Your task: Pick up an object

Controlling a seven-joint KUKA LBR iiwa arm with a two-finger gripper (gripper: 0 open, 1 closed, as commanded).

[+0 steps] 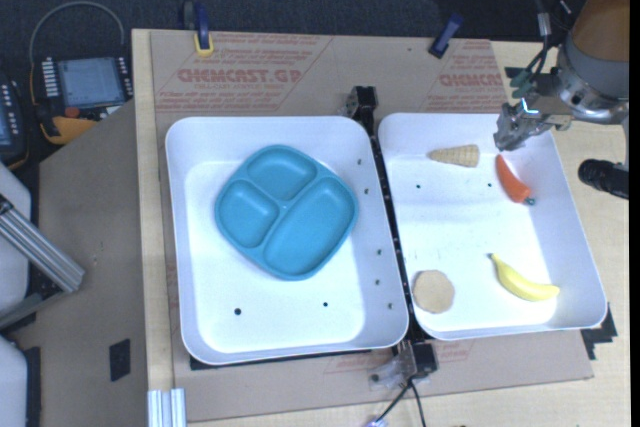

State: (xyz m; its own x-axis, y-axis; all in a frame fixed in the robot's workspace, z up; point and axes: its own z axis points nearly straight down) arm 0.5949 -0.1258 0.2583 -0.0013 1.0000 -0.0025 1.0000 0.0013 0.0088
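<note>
Hovering at the right bin's [575, 215] far right corner: pincer [510, 137], finger state can't tell. Carrot [512, 179] just below it, cone [455, 155] beside it to the left, banana [523, 281] and cookie [434, 290] well below. Blue divided plate [287, 211] far left, in the other bin [200, 165].

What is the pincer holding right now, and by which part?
Nothing shows between its fingers. The pincer hangs over the right bin's far corner, just above the carrot, apart from it.
</note>
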